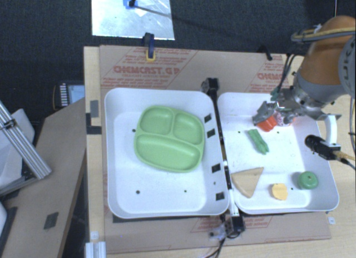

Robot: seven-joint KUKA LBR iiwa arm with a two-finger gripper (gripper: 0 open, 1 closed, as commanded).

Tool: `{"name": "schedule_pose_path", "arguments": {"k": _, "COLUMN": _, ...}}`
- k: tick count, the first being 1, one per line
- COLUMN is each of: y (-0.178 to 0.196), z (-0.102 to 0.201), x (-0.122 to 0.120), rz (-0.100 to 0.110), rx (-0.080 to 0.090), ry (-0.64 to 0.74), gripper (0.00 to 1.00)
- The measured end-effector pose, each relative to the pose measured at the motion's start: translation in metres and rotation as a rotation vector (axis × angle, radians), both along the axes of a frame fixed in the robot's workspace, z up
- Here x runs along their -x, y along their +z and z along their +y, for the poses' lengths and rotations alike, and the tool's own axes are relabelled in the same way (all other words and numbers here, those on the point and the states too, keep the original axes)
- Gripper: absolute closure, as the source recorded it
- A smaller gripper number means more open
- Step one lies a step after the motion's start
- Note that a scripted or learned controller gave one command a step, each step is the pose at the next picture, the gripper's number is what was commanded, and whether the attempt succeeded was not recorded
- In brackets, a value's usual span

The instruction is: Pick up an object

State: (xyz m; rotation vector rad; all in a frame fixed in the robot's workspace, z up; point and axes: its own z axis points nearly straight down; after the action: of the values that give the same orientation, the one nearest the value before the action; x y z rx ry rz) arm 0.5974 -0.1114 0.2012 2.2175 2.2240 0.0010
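Pincer (271, 119): low in the right bin (322, 165), jaw width impossible to tell.
Orange piece (267, 124): right beneath it, touching.
Next: centre over it, close gently, lift straight up.

One fixed camera watches me from above the desk (183, 62), looking down at a slant on both white bins (119, 157); I reach in from its right.
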Motion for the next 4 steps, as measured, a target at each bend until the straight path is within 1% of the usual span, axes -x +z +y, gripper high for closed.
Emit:
{"name": "schedule_pose_path", "arguments": {"k": 1, "y": -0.042, "z": 0.003, "x": 0.000, "rz": 0.002, "rx": 0.000, "ry": -0.001, "gripper": 0.00}}
{"name": "schedule_pose_path", "arguments": {"k": 2, "y": -0.101, "z": 0.002, "x": -0.006, "rz": 0.000, "rx": 0.000, "ry": -0.001, "gripper": 0.00}}
{"name": "schedule_pose_path", "arguments": {"k": 3, "y": -0.117, "z": 0.002, "x": -0.006, "rz": 0.001, "rx": 0.000, "ry": -0.002, "gripper": 0.00}}
{"name": "schedule_pose_path", "arguments": {"k": 4, "y": -0.105, "z": 0.002, "x": -0.007, "rz": -0.002, "rx": 0.000, "ry": -0.001, "gripper": 1.00}}
